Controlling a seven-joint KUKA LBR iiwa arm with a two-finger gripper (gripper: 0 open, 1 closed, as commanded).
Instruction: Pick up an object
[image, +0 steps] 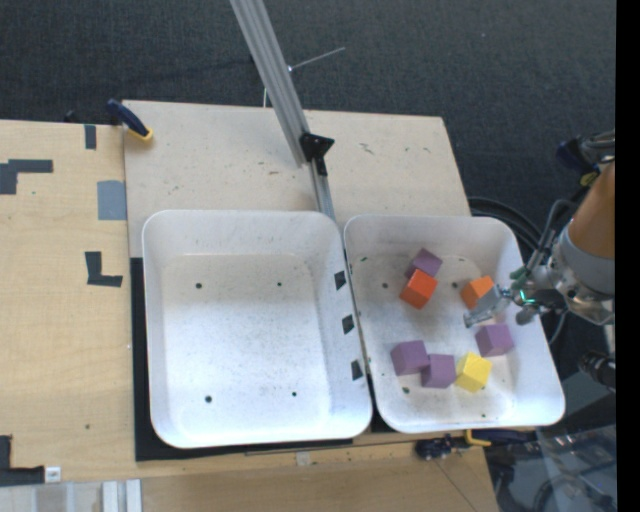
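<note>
Blocks lay scattered in the right bin (365, 300), and the end effector (490, 308) hovered low among them near its right wall; whether its grip was wide or narrow could not be told. An orange block (476, 290) sat just beside it, a purple block (494, 339) just below. Farther off lay a yellow block (474, 372), two purple blocks (423, 363) and an orange-and-purple pair (421, 279). The left bin (160, 300) adjoined on the worktop (60, 280).

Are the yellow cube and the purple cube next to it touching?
Touching. In the camera view the yellow cube sits right against the purple cube on its left, near the right bin's front wall, with no white floor showing between them.
</note>
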